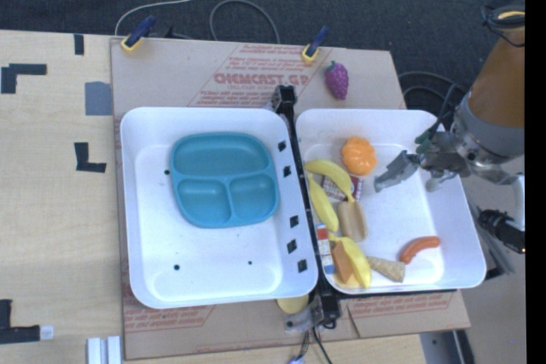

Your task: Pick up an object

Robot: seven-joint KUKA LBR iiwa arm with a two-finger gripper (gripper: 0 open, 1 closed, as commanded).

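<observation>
Claw (401, 169) hovers just right of orange fruit (359, 155).

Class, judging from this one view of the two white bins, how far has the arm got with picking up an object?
Done: nothing looks lifted; the orange round fruit, yellow bananas and orange-red sausage all lie in the right white bin. In hand: the two-finger gripper hangs open over that bin, holding nothing. Left: descend, close on one item, raise it.
</observation>
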